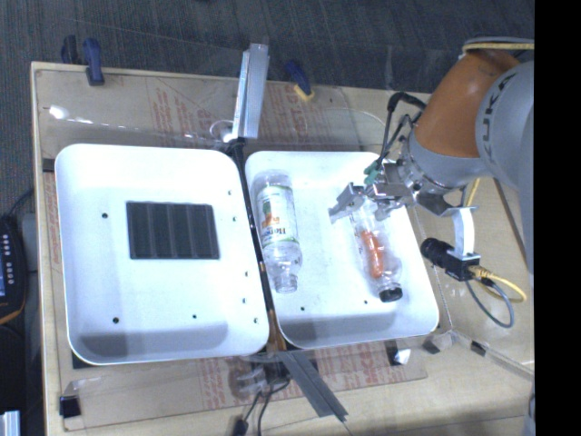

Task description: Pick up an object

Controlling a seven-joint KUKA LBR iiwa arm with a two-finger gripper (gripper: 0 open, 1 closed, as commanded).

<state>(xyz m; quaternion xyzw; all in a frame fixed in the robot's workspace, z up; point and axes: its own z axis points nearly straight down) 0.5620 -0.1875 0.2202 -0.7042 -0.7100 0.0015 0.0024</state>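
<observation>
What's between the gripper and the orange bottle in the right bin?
Nothing visible. The gripper sits right over the top end of the orange bottle in the right bin. The clear bottle lies apart, along that bin's left wall, out of the way.

2 clear plastic bottles [277, 232], glossy; smooth white plastic bins [91, 166].
</observation>
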